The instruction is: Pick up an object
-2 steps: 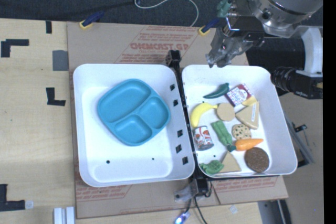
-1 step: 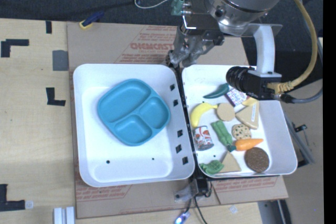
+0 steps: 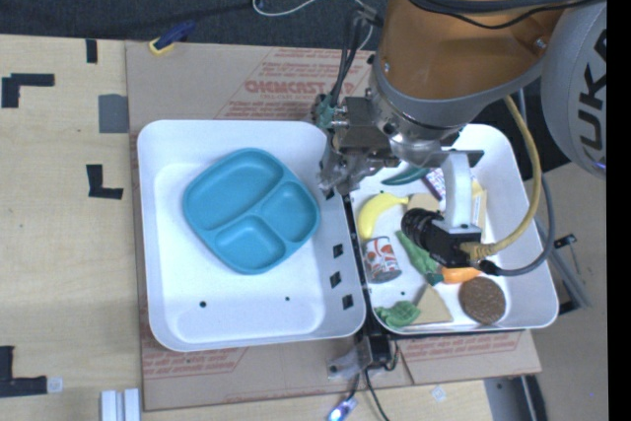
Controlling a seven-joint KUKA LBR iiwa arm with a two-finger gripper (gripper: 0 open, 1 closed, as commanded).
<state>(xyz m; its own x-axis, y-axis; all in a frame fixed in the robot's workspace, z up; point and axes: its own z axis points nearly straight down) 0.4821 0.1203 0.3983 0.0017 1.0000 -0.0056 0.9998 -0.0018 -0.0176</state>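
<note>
My gripper (image 3: 335, 175) hangs low over the wall between the two bins, at the right rim of the left bin (image 3: 158, 163). Nothing shows in its grasp. In the left bin a blue divided plate (image 3: 251, 210) lies flat, its right edge just left of the gripper. The right bin (image 3: 513, 163) holds a yellow banana (image 3: 379, 208), a small red and white can (image 3: 382, 258), a brown round disc (image 3: 483, 300), an orange carrot piece (image 3: 457, 275) and a green leafy toy (image 3: 398, 314). The wrist hides part of this bin.
The arm's big orange band (image 3: 463, 5) looms over the right bin's back half. A green and purple item (image 3: 414, 177) and a white and yellow box (image 3: 467, 197) lie beside the wrist. Cardboard (image 3: 246, 84) surrounds both bins.
</note>
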